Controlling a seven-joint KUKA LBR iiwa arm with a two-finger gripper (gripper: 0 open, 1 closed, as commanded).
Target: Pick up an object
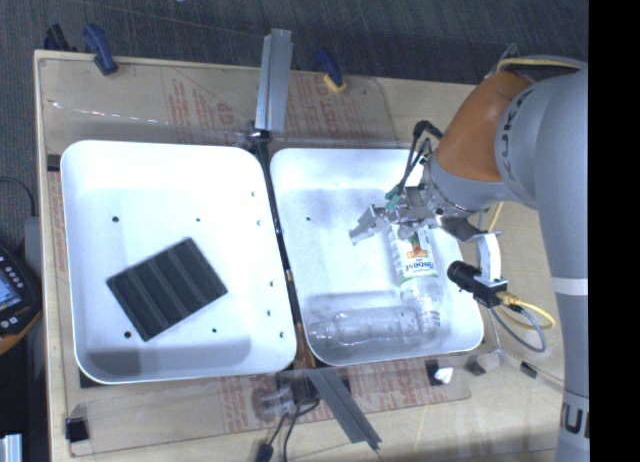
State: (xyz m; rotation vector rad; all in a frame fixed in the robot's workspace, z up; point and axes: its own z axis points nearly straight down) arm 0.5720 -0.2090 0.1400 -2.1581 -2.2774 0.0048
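In the right bin (pixel 330 190) lie two clear plastic bottles. One bottle (pixel 417 268) with a white and green label lies lengthwise near the right wall, and a bare bottle (pixel 372 327) lies crosswise along the front wall. My gripper (pixel 392 225) is low in this bin, right at the top end of the labelled bottle. A dark ribbed rectangular pad (pixel 166 287) lies flat in the left bin (pixel 150 170).
The grey arm with its orange band (pixel 480 130) reaches in over the right bin's right wall. A metal divider bar (pixel 272 80) stands at the back between the bins. Blue clamps (pixel 100 48) hold the board's far edge. Cables (pixel 515 310) hang at the right.
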